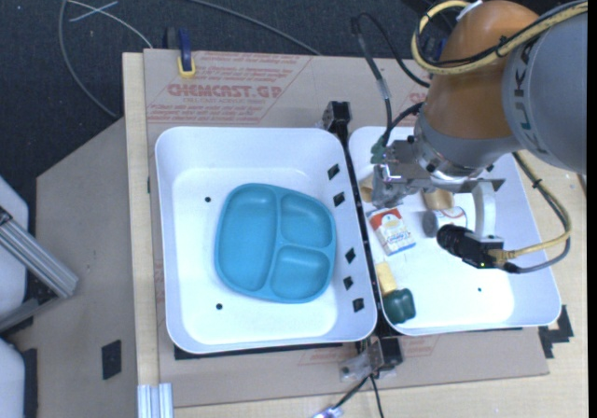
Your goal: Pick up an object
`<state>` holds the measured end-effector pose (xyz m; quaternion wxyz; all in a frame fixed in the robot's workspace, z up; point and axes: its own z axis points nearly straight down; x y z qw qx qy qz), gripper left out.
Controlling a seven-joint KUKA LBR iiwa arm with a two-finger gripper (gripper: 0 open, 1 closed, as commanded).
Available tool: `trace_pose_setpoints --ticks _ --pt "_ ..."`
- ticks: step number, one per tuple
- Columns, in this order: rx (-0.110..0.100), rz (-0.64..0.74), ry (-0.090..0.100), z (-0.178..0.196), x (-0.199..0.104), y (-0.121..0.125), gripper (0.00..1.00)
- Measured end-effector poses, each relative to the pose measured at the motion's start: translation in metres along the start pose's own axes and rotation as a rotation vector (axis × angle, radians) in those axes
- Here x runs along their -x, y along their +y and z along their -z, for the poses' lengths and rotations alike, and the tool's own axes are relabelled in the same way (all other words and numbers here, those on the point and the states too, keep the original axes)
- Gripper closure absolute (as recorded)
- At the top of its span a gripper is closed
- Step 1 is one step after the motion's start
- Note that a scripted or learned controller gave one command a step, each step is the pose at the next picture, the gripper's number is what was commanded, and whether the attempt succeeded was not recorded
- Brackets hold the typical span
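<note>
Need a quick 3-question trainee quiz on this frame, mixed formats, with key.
1. True or false: the blue divided plate lies in the left bin.
2. Which bin is the arm above? A) left B) right
3. Fill in: the green-and-yellow object lies near the right bin's ____ corner (view's lower-left or upper-right).

Key: 1 true; 2 B; 3 lower-left.

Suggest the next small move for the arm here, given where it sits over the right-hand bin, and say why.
Probably a short descent onto one item. The gripper hangs over the right bin's upper left, and nothing shows held in it. Loose objects lie just below it in view: a red-and-white packet and a green object. The packet is nearest, so lining up over it seems sensible.
</note>
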<state>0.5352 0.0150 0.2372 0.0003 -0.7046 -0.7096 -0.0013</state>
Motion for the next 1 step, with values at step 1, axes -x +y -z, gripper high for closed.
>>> trace_pose_setpoints --ticks 1 --pt "-0.001 -0.002 -0.001 -0.0012 -0.0451 0.0034 1.00"
